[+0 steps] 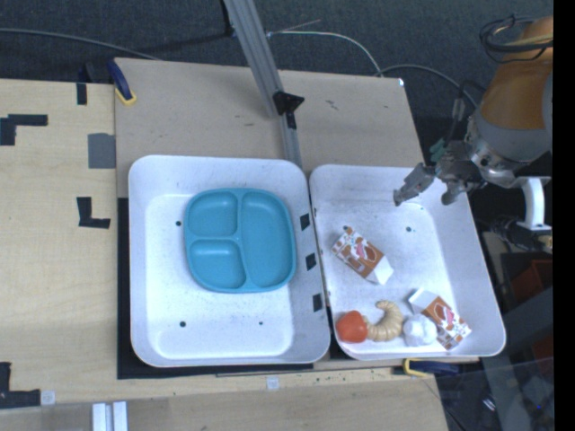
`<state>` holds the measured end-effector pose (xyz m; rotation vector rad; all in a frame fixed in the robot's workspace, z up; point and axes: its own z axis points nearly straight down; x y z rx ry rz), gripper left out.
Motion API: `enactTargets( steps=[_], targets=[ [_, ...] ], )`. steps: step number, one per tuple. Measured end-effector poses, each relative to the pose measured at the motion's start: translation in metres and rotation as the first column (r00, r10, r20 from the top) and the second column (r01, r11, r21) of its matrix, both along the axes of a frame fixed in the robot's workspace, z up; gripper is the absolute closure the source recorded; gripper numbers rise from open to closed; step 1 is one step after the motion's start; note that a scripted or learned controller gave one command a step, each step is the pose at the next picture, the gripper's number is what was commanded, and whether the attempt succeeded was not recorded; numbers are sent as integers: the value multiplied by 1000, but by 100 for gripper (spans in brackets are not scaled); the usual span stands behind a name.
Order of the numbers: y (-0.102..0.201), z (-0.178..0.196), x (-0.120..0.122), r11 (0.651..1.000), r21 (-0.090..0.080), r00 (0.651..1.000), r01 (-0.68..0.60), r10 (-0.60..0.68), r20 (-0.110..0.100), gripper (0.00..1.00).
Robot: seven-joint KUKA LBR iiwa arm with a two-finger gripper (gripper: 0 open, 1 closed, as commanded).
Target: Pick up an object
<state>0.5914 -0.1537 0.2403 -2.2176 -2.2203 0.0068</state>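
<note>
My gripper [429,191] hangs over the far right part of the right bin [359,187], its two fingers spread open with nothing between them. Well below it in that bin lies a small carton [361,255] with a red and white print. Along the bin's near edge sit a red tomato-like ball [353,327], a tan croissant [389,321], a whitish lump [417,331] and a second small printed carton [442,319].
The left bin [157,268] holds a blue divided plate [241,240]. A grey metal pole [258,52] slants down to the gap between the bins. Cables run across the dark floor behind the bench.
</note>
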Motion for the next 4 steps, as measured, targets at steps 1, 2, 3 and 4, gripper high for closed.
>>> enactTargets(
  steps=[1, 2, 3, 4],
  targets=[
    [6, -64, -3, 1000, 2, 1000, -1, 1, -3, 0],
    [1, -123, -12, 1000, 1, 1000, 1, -1, -3, 0],
    [2, -110, -10, 1000, 1, 1000, -2, 2, 3, 100],
    [3, -46, -6, 1000, -1, 1000, -1, 1, 11, 100]
  ],
)
